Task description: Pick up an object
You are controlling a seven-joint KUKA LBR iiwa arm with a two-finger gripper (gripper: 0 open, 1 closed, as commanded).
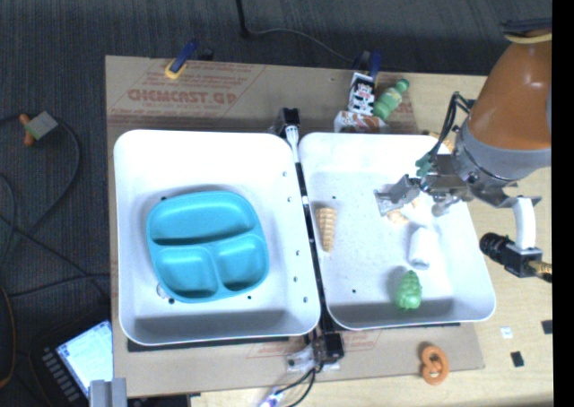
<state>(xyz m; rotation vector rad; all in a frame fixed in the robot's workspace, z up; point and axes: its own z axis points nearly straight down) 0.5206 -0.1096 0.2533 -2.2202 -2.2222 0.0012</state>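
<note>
In the right bin (359,163), my gripper (418,200) hangs low near the right side with its fingers spread open. A small peach-and-orange object (403,214) lies just under and between them, not gripped. A white bottle-like object (419,246) lies just in front of the gripper. A green toy (408,290) rests near the bin's front wall. A tan ridged cone (325,225) lies by the left wall. The left bin (134,163) holds a blue divided plate (206,244).
Behind the right bin, a green-and-white toy (377,102) lies on the cardboard. An orange ring (435,362) sits in front of that bin. Black clamps (290,120) mark the seam between the bins. A black fitting (507,253) juts out at the right.
</note>
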